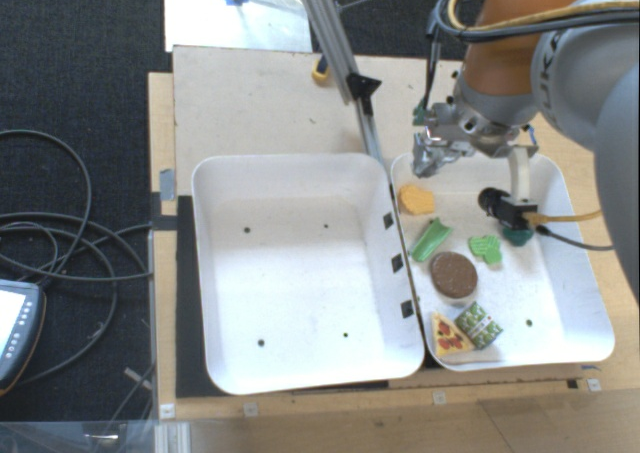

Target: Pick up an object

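**Ana:** Over the right bin, the gripper hangs near the back wall, just above and behind the orange piece. Nothing sits between the fingers, though from this slant I cannot tell whether they are spread or closed.

**Ben:** And the candidates?

**Ana:** All in that right bin: the orange piece closest to the gripper, a long green piece just in front of it, a smaller green piece beside that, a brown disc toward the middle, and a pizza slice touching a green patterned block near the front rim. The left bin lies alongside.

**Ben:** What could go wrong?

**Ana:** I'd judge the orange piece risky. It lies close to the wall shared with the left bin, so a descending finger could catch that rim or shove the piece aside. The brown disc looks flat and low, liable to slip out. The pizza slice and block touch, so a grab there might pinch both or neither.

**Ben:** Surroundings?

**Ana:** A pale wooden bench on dark carpet, loose cables on the left, and a metal pole slanting down toward the bins.
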Robot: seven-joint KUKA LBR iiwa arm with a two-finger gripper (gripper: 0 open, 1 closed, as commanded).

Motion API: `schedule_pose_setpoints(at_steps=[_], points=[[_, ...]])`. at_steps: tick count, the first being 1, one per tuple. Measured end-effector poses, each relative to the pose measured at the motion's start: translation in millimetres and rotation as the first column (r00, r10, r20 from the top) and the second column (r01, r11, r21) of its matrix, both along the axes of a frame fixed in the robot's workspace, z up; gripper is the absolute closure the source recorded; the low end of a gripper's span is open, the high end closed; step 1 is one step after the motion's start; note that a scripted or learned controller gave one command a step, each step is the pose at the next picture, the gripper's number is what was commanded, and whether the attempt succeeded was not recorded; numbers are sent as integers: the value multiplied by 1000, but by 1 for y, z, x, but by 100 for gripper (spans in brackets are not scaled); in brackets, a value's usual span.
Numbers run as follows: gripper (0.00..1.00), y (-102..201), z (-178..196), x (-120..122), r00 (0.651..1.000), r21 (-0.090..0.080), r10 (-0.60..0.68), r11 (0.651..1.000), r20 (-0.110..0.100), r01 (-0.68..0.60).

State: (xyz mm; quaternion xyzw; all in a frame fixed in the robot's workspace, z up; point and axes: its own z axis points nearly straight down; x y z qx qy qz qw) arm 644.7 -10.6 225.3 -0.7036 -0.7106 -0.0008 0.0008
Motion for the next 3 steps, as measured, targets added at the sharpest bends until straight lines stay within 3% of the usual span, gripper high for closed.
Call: schedule_pose_setpoints(at_steps=[2,3], points=[[100,94,12,-16,1000,0,1,1000,0,-1],[0,90,12,-16,1000,-1,-6,1000,0,6]])
